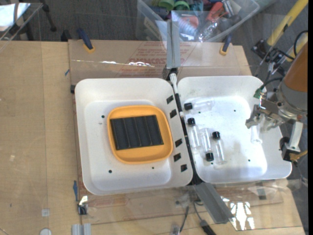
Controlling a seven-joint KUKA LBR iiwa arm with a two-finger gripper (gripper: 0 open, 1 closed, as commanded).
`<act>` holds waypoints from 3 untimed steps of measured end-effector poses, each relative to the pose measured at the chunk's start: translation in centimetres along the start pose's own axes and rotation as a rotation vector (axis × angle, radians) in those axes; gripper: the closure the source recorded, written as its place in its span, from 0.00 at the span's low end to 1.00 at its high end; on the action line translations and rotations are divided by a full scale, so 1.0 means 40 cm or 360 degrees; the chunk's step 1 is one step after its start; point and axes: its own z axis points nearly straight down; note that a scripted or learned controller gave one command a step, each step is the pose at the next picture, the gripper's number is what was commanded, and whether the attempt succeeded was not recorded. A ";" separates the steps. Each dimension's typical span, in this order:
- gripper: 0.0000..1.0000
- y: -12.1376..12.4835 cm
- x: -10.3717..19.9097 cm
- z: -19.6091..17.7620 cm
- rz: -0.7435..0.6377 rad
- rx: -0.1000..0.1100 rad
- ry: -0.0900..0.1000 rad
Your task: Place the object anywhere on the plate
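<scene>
clear vials (208, 143) loose in right bin (274, 168), well left of jaws, grip state unclear

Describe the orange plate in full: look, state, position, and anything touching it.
The orange plate is a rounded-square dish that looks like plastic, with a raised rim. It lies flat near the middle of the left bin, resting on the bin's floor. A dark ribbed rectangular insert fills its centre. The clear vials with black caps lie in the right bin, apart from it. The gripper is over that bin's right side.
</scene>
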 end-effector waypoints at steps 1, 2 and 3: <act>1.00 0.227 0.097 -0.194 -0.0129 -0.0005 0.0000; 1.00 0.289 0.078 -0.158 -0.0178 -0.0007 0.0000; 1.00 0.307 0.037 -0.223 -0.0331 -0.0009 -0.0001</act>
